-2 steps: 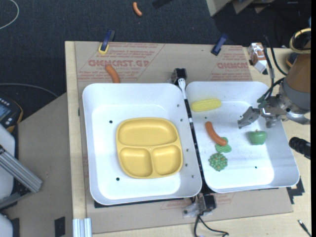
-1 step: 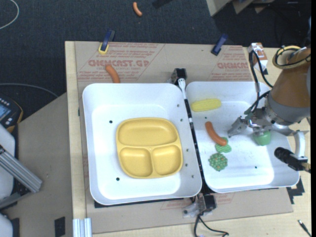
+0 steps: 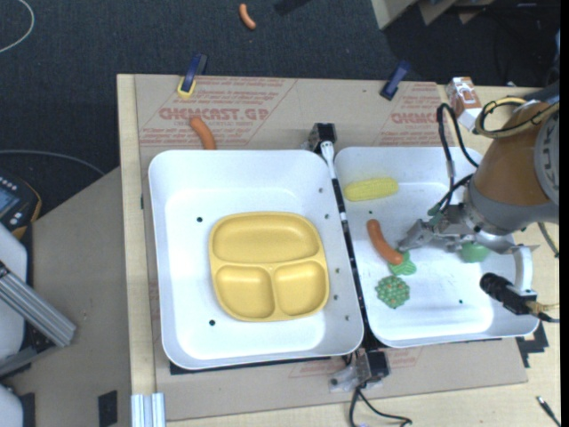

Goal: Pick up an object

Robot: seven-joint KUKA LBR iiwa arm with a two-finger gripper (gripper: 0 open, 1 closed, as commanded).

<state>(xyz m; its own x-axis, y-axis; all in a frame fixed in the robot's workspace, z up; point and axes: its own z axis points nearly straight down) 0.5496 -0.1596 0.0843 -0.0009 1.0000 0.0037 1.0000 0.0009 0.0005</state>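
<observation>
Gripper [image 3: 414, 236] is down low inside the right bin [image 3: 427, 327], fingers pointing toward the left, sitting right by the green end of the toy carrot [image 3: 386, 243]. Honestly can't tell from this angle if the claw is wide, narrow or actually on anything, the metal bits just blur together there. Behind it the grey arm with its orange band [image 3: 516, 163] comes in from the right side and hangs over the bin's right half, cables looping around the wrist.

Right bin contents: a yellow corn cob [image 3: 371, 189] lying near the far edge, the carrot lying at a slant in the middle with its leafy end touching or just beside the claw tip, a little broccoli floret [image 3: 392, 291] just in front of that, and something green [image 3: 475, 253] mostly tucked under the wrist, can't say what it is.

Left bin [image 3: 178, 265] has a yellow divided plate [image 3: 268, 265] sitting in the middle of it, three compartments.

Outside the bins, there's an orange sausage-looking thing [image 3: 204, 132] on the bench board behind the left bin, and another one [image 3: 247, 16] lying on the dark floor further back.
</observation>
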